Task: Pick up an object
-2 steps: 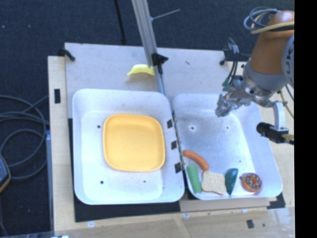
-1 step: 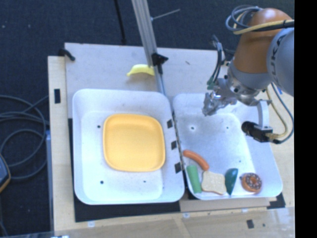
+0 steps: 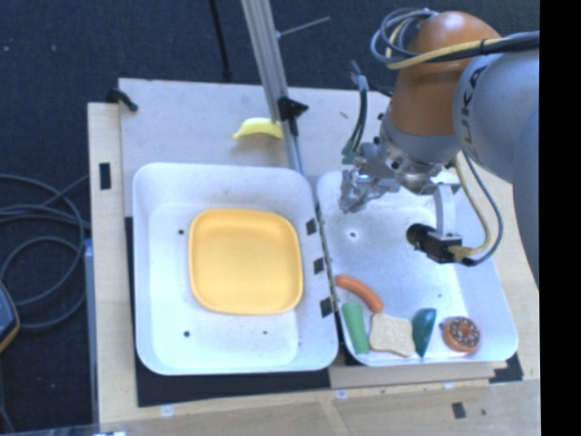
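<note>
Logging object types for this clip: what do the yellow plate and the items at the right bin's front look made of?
Plate: likely moulded plastic, even colour and soft sheen. Sausage, toast, donut and the two green pieces: probably toy plastic or rubber, with flat saturated colours and smooth surfaces. Too small to be sure.
</note>
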You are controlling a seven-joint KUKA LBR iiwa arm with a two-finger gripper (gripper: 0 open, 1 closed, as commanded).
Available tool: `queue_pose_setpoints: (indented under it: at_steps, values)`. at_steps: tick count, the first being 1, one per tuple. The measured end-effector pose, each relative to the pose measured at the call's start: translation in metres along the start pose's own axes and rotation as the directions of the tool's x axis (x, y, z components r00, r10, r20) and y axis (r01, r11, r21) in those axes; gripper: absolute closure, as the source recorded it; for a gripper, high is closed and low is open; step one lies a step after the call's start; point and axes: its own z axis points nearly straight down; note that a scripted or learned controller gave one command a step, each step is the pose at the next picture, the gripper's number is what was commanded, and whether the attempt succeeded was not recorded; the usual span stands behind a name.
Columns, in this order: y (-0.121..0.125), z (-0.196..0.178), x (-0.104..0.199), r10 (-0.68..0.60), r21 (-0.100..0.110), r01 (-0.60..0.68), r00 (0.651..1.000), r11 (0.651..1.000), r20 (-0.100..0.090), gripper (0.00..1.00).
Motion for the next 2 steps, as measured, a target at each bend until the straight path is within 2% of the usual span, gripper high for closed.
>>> queue_pose_setpoints:
  at_steps: [1,2]
  values:
    - [-0.003,-0.004,0.054,0.0,0.001,0.0,1.0,1.0,0.0,1.0]
    - [-0.011,0.01,0.096,0.002,0.002,-0.002,1.0,1.0,0.001,1.0]
